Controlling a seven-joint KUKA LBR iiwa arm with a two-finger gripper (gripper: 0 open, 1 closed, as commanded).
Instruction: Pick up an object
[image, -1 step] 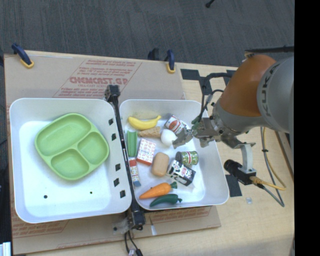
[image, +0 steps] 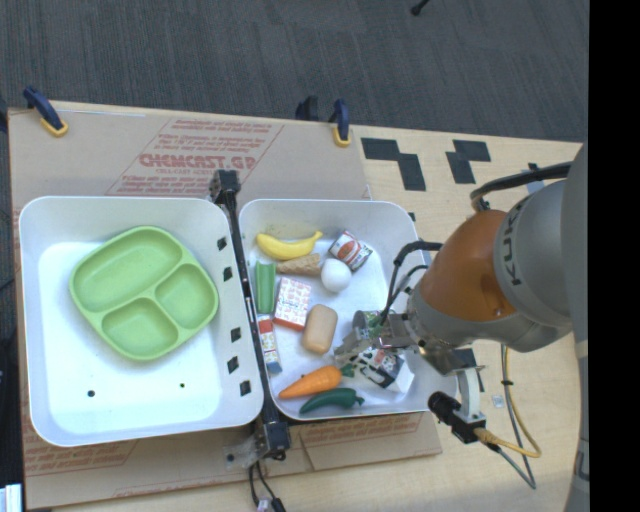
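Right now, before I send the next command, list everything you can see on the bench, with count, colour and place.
Bins: two, white, side by side on the bench.
Divided plate: one, light green, in the left bin.
Banana: one, yellow, far end of the right bin.
Can: one, red and white, right of the banana.
Egg: one, white, below the can.
Small box: one, red and white, middle of the right bin.
Bread roll: one, tan, right of the box.
Carrot: one, orange, near end.
Green pepper: one, dark green, beside the carrot.
Clamps: blue and yellow, on the board's far edge.
Arm: one, grey with orange band, from the right.
Claw: one, low in the right bin.
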